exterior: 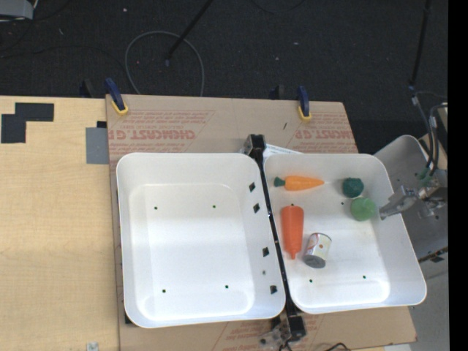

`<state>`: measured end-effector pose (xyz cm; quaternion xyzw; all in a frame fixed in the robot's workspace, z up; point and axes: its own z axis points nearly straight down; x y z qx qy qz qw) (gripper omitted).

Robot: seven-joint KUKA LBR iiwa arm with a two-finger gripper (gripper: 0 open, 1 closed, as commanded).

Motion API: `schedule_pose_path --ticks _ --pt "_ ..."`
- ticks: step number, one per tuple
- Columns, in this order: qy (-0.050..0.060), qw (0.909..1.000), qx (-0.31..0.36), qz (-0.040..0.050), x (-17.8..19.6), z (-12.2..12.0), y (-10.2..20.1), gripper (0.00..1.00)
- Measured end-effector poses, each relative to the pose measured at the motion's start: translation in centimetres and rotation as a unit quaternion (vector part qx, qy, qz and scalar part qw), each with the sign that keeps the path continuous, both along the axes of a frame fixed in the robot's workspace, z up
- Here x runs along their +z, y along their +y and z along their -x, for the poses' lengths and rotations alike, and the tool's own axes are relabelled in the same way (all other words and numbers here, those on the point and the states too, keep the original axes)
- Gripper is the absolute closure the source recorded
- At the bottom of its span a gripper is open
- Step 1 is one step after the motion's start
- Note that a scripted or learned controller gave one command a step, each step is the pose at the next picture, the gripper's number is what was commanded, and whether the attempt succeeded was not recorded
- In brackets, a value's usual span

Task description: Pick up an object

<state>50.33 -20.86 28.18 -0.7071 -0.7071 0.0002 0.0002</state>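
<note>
From my seat at the console I judge the step in hand to be the approach: nothing is picked yet, and every candidate lies in the right bin (398,287). The small carrot (301,183) lies crosswise near the far wall; the larger carrot (292,229) lies lengthwise beside the divider, its lower end just beside the tilted white cup (318,248); the dark green ball (352,187) and the light green ball (362,208) sit close together toward the right wall. The left bin (128,196) is not where I would aim.

To do this well I would choose the light green ball, since it is nearest the arm's side; I would come down from above, centre over it, and keep clear of the bin wall and of the dark ball just beside it; a round thing may roll away under an off-centre pinch, so I want both sides met evenly. The small carrot, lying well apart from the rest, is a fair second choice.

The gripper (391,205) sits at the right rim of the right bin, near the light green ball but not visibly touching it; it is too small and blurred for me to tell how widely it is parted, and I see nothing held in it.
</note>
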Motion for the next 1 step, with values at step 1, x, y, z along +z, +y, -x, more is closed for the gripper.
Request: schedule_pose_path --ticks 1 --pt "-0.001 0.9998 0.020 0.0002 2.14 -0.07 -1.02 0.00"
